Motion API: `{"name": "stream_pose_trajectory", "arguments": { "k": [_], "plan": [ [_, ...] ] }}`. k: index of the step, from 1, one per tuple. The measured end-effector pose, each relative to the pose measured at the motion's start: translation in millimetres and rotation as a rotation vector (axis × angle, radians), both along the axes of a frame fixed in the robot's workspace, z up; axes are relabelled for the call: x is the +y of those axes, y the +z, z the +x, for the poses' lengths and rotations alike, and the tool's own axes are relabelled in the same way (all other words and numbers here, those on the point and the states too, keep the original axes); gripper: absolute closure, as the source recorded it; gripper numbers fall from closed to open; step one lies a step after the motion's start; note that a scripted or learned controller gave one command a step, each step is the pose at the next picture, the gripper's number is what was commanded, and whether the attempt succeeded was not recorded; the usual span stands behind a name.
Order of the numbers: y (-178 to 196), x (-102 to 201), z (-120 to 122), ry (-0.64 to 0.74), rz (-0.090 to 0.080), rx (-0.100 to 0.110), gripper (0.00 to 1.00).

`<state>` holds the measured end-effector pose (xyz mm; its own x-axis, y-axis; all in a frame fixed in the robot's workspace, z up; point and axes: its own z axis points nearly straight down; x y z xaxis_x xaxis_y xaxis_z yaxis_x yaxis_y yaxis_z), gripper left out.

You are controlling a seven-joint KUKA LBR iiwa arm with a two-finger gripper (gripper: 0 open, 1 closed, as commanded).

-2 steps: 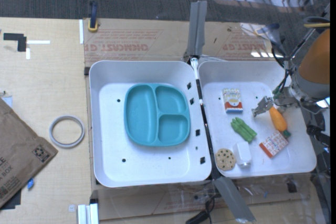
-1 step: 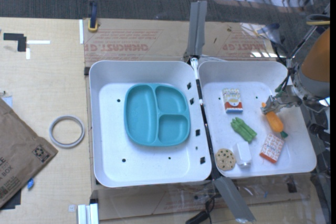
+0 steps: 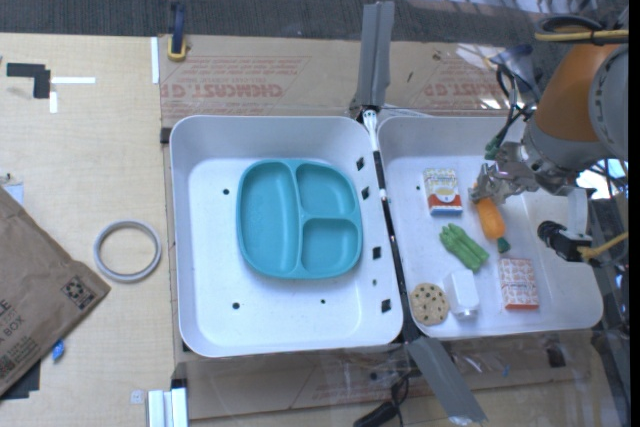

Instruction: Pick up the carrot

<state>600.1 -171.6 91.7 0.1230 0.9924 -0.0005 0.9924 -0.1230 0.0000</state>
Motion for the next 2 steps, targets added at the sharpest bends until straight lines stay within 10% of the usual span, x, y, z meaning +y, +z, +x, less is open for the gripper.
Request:
{"name": "stream_pose_trajectory", "arguments": {
  "k": [1,2],
  "plan": [
    [117.1,28.3,34.5,0.043,-0.001,0.0,1.0],
    [125.5,28.2,34.7,0.046,-0.003,0.001,1.0]
  ]
}}
